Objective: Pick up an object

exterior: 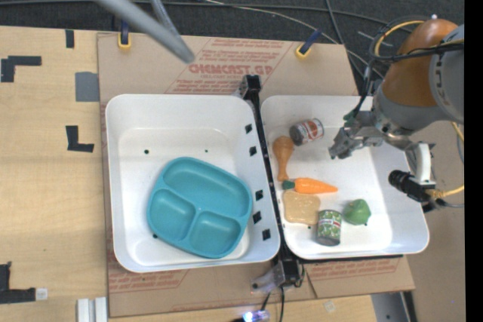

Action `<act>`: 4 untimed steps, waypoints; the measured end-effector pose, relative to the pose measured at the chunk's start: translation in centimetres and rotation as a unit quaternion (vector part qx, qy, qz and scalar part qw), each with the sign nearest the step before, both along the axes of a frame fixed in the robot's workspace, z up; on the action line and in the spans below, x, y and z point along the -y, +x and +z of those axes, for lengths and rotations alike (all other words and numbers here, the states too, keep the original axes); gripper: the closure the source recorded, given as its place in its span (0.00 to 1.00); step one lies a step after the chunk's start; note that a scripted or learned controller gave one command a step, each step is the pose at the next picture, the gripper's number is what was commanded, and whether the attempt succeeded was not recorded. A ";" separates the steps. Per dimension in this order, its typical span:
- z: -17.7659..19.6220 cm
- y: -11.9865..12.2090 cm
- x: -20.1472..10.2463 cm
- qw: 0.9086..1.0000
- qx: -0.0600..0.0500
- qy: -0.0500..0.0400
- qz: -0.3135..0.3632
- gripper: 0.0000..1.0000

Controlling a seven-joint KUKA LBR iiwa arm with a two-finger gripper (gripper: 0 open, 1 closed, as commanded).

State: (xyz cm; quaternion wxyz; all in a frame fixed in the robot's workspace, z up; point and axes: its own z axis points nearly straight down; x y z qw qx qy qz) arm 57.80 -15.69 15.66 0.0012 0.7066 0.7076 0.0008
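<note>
Bench w/ two bins: left bin (124,117) w/ teal tray (199,207); right bin (407,237) w/ carrot (315,185), can (329,227); claw (341,148) state unclear

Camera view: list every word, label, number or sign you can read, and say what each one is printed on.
"CHEMCAST GP": red print on the brown cardboard sheet under the bins, repeated in rows; the smaller red lines around it are too blurred to read.
Tipped can in the right bin: label too small to read.
Green can in the right bin: label too blurred to read.
Teal divided plate: no text.
</note>
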 end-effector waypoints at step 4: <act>10.9 -1.0 -10.0 1.000 -0.002 0.001 0.002 1.00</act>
